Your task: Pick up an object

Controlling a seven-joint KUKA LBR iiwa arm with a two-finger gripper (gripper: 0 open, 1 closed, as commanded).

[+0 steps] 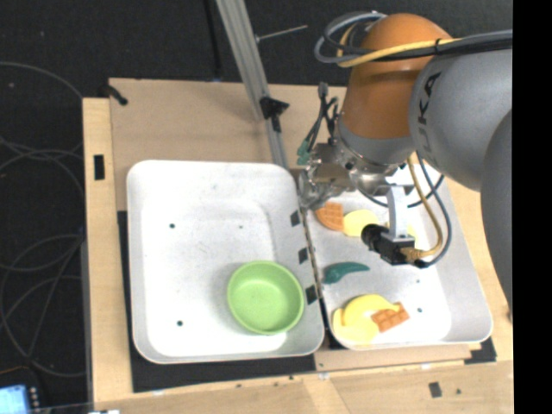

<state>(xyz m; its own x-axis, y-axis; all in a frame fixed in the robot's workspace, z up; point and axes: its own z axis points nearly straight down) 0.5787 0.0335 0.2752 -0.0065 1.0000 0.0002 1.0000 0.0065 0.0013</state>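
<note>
Two white bins on the desk (198, 378). The left bin (190, 231) has one green bowl (266, 296) near its front right corner, lots of free space around it. The right bin (461, 304) holds an orange piece (329, 216), a teal bit (343, 271) and a yellow-orange toy (369, 317). The tool (323, 179) hangs above that bin's back left; can't tell its grip. Black floor around.

The arm (448, 102) runs off the right edge and covers the far part of the right bin (466, 317). Its wrist hides the gripper (332, 198) — finger state cannot be told. An orange thing (329, 216) and a yellow one (355, 223) are partly hidden — their kind is unclear.
</note>
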